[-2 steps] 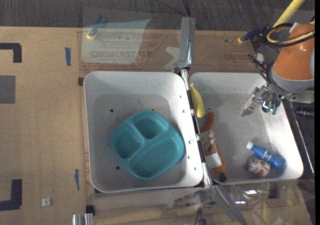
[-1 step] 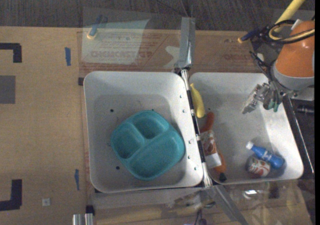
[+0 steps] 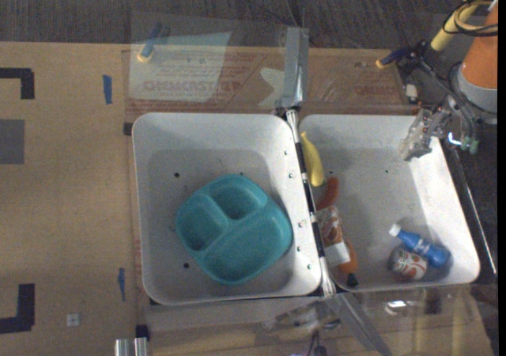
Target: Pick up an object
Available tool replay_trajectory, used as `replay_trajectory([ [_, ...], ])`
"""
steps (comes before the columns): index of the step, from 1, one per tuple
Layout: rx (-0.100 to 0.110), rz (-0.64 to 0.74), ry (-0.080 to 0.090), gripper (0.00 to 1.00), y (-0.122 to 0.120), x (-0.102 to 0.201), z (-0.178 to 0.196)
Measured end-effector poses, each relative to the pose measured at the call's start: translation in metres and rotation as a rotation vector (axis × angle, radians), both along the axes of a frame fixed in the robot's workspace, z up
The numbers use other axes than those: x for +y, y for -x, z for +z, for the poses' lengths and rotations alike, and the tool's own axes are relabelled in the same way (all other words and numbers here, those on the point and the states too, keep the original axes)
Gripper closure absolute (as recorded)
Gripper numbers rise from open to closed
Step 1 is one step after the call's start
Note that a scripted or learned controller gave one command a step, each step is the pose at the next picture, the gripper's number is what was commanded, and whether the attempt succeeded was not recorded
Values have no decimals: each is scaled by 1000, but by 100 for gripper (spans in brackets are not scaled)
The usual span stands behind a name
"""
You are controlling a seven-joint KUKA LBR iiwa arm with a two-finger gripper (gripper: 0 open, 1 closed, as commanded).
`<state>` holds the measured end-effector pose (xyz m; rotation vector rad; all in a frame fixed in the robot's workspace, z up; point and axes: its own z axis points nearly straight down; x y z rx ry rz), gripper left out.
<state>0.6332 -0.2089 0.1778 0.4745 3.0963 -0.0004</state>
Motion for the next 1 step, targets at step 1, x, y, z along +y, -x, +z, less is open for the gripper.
replay_trajectory([
  [1,7,-389,-4,100,58,6,-2],
])
